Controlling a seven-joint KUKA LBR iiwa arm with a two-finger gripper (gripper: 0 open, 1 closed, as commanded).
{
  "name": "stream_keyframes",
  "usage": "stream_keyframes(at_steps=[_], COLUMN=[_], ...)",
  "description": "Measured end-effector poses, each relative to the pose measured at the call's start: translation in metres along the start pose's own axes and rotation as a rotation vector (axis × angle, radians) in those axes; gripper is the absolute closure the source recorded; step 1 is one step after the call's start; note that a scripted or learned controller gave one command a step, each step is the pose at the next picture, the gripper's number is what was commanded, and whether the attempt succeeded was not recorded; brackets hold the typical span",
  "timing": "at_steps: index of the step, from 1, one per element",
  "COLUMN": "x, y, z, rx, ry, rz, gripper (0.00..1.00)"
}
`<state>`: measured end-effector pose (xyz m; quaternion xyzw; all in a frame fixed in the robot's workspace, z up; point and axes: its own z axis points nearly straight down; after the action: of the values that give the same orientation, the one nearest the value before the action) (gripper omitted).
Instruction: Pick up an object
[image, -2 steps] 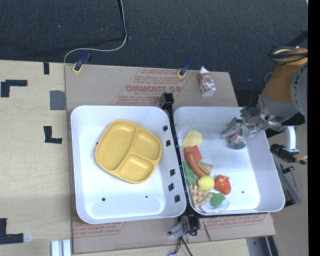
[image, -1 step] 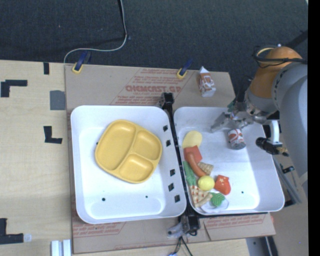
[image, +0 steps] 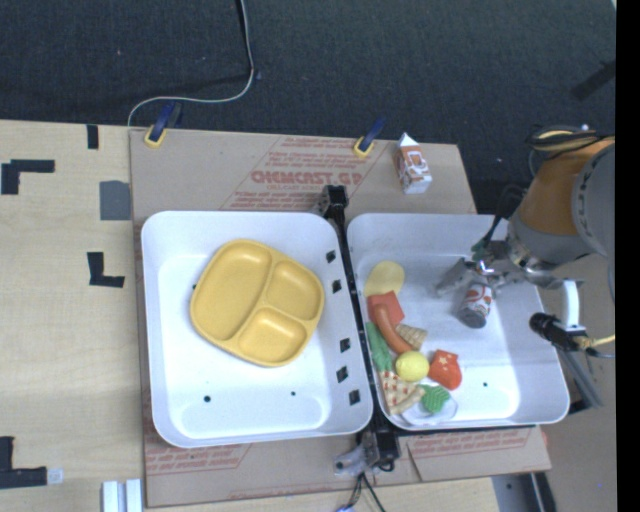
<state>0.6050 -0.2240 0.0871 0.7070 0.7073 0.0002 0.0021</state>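
I am watching the arm (image: 565, 200) reaching in from the right over the right bin (image: 500, 390). Its gripper (image: 478, 290) is hanging low near that bin's right half, with a small can-like object (image: 476, 303) sitting right at its tip; I cannot tell how far the gripper is open or whether it is grasping that object. Toy foods (image: 405, 350) are lying along the bin's left side. A yellow divided plate (image: 258, 301) is resting in the left bin (image: 170, 400).

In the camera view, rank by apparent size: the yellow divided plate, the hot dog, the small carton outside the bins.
Largest to smallest:
1. yellow divided plate, clearly largest.
2. hot dog.
3. small carton, close to the hot dog, so that order is unsure.
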Motion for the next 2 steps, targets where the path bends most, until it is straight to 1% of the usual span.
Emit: stream_keyframes(at_steps=[1, 2], x=[0.000, 0.000], y=[-0.034, -0.032], z=[0.000, -0.011], rx=[-0.003, -0.006], ry=[-0.001, -0.003], rz=[-0.001, -0.002], gripper=[0.00, 1.00])
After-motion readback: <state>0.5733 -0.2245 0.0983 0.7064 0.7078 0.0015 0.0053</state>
